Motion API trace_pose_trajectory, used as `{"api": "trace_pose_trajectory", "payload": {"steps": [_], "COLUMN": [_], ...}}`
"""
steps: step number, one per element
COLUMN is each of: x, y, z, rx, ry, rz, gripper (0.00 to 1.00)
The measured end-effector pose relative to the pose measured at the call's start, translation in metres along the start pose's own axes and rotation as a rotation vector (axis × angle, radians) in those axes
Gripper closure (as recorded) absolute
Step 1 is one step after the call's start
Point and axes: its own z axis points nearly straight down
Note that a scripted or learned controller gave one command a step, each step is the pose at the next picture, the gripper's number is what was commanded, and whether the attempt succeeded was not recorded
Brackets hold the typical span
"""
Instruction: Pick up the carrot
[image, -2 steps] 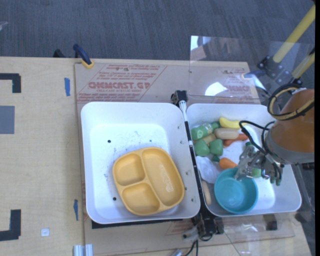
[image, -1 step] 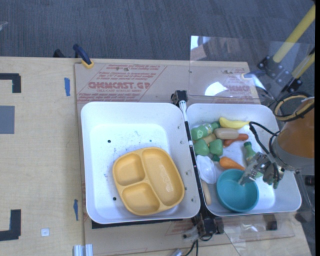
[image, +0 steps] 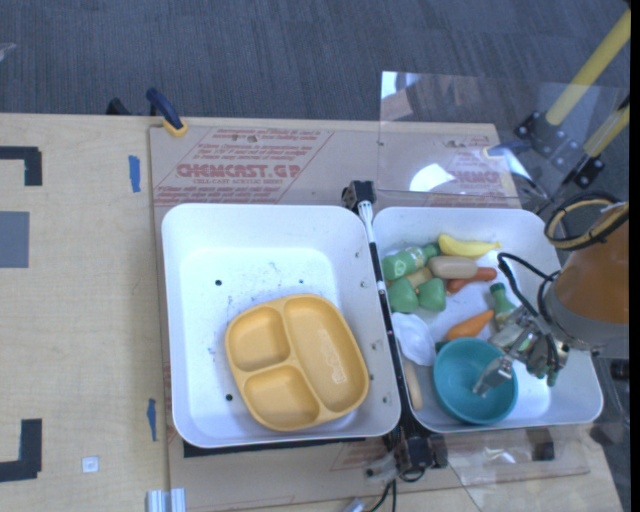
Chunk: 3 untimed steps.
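The carrot (image: 470, 325) lies in the right bin (image: 585, 405), just up and left of the pincer (image: 515, 355), close beside it, its long axis slanting from lower left to upper right, with the teal bowl (image: 470, 385) directly below it; the pincer hangs over the bowl's right rim, and whether it is open or closed I cannot tell. The carrot is a small, slim orange toy, tapered, lying flat against the white floor, with green toys (image: 415, 292) to its upper left.
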Motion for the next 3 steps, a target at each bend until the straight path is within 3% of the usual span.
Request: {"api": "trace_pose_trajectory", "payload": {"steps": [1, 2, 3], "x": [-0.050, -0.031, -0.079], "y": [0.091, -0.001, 0.140], "z": [0.002, 0.002, -0.074], "rx": [0.000, -0.005, 0.001], "ry": [0.003, 0.021, 0.007], "rz": [0.133, 0.638, 0.525], "gripper": [0.00, 0.00, 0.00]}}
